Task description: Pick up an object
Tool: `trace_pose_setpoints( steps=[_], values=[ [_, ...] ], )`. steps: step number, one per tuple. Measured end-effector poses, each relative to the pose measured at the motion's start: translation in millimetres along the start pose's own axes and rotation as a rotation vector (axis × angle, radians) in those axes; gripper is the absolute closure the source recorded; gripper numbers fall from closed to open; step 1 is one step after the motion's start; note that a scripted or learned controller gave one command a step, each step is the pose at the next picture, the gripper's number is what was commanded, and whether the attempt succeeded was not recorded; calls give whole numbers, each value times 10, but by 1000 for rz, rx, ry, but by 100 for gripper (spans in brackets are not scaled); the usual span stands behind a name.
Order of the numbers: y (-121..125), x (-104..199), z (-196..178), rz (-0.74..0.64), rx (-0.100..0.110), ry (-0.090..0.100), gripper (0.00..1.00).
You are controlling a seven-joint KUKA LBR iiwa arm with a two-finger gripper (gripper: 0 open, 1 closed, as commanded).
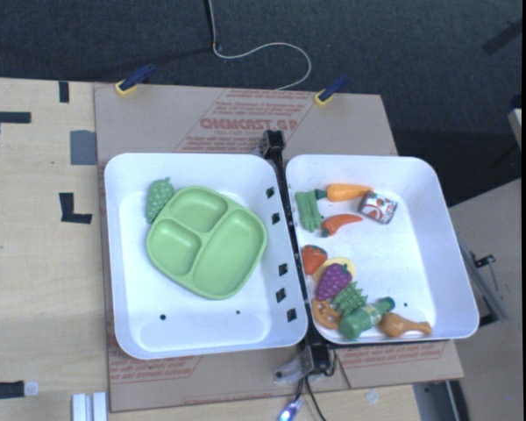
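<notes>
The right bin (425,244) holds several toy foods. An orange carrot (346,191) lies near its back, with a small red-and-white can (377,207) beside it. Green beans (308,210) and an orange-red pepper (340,224) lie to the left. A red tomato (313,259), a purple grape bunch (331,281), a green leafy piece (349,298), a green bottle-like toy (364,318) and a tan drumstick (403,326) crowd the front left corner.
The left bin (127,323) carries a green divided plate (207,242), and a green grape bunch (159,197) rests at the plate's back left edge. Both bins sit on a cardboard sheet (245,121). A cable (245,53) loops behind them.
</notes>
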State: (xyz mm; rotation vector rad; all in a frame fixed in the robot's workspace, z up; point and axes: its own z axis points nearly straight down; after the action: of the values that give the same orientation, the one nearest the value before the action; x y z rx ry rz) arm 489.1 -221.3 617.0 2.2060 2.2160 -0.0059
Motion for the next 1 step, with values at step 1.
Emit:
trace_pose_setpoints(
  steps=[1],
  values=[
    [-89,23,2724,5,24,19,100]
  ],
)
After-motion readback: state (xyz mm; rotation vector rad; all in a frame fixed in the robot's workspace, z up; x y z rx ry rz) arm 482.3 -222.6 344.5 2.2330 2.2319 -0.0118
